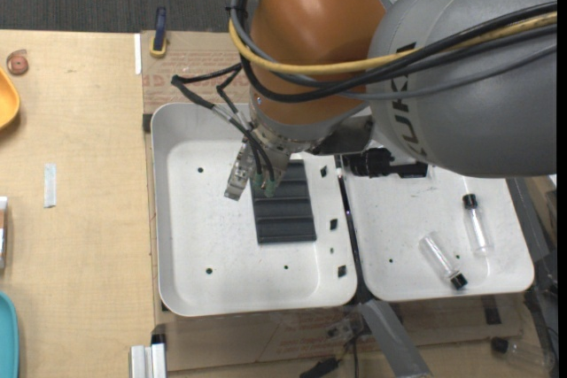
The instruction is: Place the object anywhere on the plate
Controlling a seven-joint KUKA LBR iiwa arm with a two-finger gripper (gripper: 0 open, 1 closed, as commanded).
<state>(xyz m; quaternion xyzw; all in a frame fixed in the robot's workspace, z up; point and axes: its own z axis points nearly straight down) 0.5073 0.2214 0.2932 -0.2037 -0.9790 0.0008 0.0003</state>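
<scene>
Hand [266,177] low over left bin [177,190], above ridged dark block [285,212]; opening and hold impossible to tell under wrist. Two vials [456,243] lying in right bin [496,279]. Probably grasp step. Next: secure block, lift, find plate.

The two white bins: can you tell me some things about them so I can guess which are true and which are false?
1. A dark ribbed block lies in the bin on the picture's left. True.
2. Two clear tubes lie in the bin on the picture's right. True.
3. The tubes have red caps. False: the caps are black.
4. Three balls lie in the left-hand bin. False: the ribbed block lies there.
</scene>
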